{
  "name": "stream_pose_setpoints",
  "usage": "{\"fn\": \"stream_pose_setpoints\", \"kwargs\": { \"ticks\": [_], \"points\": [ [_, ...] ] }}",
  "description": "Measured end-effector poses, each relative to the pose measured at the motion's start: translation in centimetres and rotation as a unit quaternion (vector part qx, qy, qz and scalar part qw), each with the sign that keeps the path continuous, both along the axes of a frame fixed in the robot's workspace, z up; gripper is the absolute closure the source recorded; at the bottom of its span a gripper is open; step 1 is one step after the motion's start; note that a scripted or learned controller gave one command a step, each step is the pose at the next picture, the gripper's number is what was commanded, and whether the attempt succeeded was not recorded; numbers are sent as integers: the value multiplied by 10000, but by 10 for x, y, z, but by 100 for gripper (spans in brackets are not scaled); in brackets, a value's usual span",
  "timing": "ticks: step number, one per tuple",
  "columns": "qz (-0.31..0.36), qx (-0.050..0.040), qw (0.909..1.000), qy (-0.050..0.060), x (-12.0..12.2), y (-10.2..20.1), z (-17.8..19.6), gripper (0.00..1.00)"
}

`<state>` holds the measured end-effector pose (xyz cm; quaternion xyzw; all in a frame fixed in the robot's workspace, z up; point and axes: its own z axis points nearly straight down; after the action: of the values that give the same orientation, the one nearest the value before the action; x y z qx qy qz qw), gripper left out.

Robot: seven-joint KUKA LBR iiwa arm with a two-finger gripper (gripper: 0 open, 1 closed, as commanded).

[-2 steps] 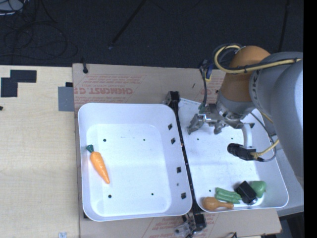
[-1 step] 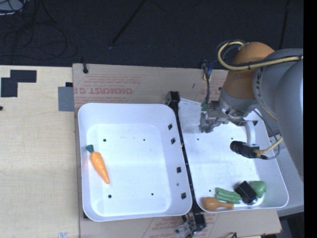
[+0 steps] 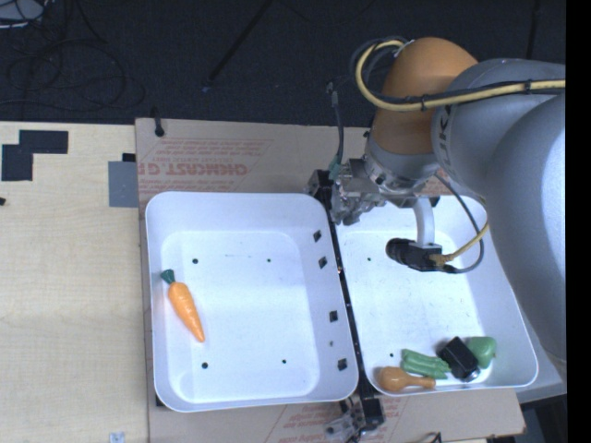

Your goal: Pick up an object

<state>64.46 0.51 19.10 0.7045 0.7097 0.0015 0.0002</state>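
An orange toy carrot (image 3: pixel 186 311) with a green top lies at the left side of the left bin (image 3: pixel 240 212). In the right bin (image 3: pixel 503 293), against the near wall, lie a tan pear-shaped toy (image 3: pixel 403 379), a green pod (image 3: pixel 424 364), a black block (image 3: pixel 459 357) and a green piece (image 3: pixel 483 347). My gripper (image 3: pixel 345 197) hangs over the far left corner of the right bin, close to the divide between the bins and far from all the toys. Nothing shows in its grasp.
The grey arm with its orange band (image 3: pixel 420 81) covers the far right of the right bin. A black cable plug (image 3: pixel 415 253) with a yellow-black cable hangs over that bin's middle. Both bins rest on a cardboard sheet (image 3: pixel 231 160).
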Motion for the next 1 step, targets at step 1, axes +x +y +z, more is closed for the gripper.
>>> {"fn": "stream_pose_setpoints", "kwargs": {
  "ticks": [1],
  "points": [
    [-49,-14,10000,-38,-11,-22,123,100]
  ]
}}
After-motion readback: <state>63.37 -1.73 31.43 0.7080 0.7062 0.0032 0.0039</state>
